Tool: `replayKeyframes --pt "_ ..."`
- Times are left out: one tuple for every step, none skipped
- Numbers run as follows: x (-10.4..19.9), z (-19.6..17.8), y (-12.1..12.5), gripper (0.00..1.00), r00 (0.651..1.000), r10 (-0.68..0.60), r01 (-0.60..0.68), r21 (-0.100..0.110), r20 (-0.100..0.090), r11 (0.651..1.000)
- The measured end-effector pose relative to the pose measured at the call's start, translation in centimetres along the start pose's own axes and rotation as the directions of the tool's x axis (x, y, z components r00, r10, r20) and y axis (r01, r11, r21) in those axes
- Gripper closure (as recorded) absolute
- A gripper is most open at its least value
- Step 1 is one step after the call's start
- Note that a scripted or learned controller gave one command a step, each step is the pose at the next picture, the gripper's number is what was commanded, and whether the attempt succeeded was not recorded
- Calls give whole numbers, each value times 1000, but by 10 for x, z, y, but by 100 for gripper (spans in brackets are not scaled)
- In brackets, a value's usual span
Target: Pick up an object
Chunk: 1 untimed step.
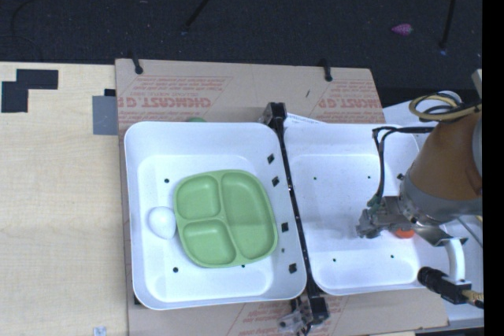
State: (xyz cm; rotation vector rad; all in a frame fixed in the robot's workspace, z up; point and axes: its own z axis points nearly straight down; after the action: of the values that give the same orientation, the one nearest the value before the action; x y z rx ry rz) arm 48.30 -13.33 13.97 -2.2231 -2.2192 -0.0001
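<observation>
Camera view: the claw sits low in the right bin, near that bin's right side, with the arm above it. A small orange-red bit shows just right of the claw; I cannot tell whether it is an object or part of the tool. Claw state: cannot tell, the wrist covers it. Nothing is visibly held, so I judge the pick not yet done. Candidate objects lie left of the right bin, in the left bin: a green divided tray and a white ball touching the tray's left edge. The arm's bulk hides the right bin's far right floor.
</observation>
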Motion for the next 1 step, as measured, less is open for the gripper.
replayKeyframes --pt "0 -63 0 100 1000 -3 3 -2 1 1000"
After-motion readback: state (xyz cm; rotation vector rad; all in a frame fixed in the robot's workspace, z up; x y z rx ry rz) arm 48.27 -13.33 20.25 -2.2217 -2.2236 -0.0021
